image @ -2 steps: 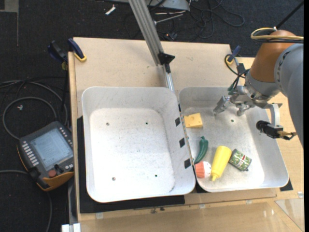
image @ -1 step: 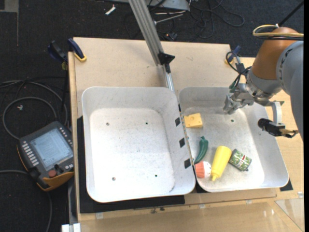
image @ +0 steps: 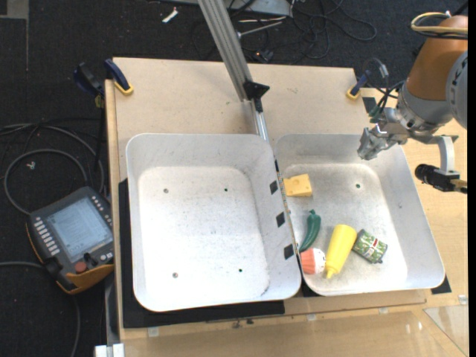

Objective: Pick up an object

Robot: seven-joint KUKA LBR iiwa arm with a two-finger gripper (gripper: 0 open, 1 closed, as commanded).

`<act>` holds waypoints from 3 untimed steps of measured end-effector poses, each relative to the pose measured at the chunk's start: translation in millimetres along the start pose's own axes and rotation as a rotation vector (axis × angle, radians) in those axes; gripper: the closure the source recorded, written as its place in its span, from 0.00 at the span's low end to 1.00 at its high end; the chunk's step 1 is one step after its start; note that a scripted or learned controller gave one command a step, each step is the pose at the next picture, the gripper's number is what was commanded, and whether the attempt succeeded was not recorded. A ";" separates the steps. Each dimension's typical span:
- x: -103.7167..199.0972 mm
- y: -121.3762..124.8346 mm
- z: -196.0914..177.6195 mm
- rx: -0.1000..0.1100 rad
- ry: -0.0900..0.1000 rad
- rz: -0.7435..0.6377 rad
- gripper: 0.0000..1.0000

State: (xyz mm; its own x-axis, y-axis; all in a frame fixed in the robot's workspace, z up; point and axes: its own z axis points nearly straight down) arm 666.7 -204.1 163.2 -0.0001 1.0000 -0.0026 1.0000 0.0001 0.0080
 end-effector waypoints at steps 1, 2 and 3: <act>0.1 2.1 -44.3 0.001 0.000 -0.003 1.00; 58.2 -20.3 -49.9 0.009 0.004 -0.007 1.00; 105.5 -33.2 -63.6 0.008 0.005 -0.008 1.00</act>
State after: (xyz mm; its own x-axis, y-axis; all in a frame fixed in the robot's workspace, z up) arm 632.9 -98.4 226.3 -0.0077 1.0000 0.0021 1.0000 0.0077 -0.0002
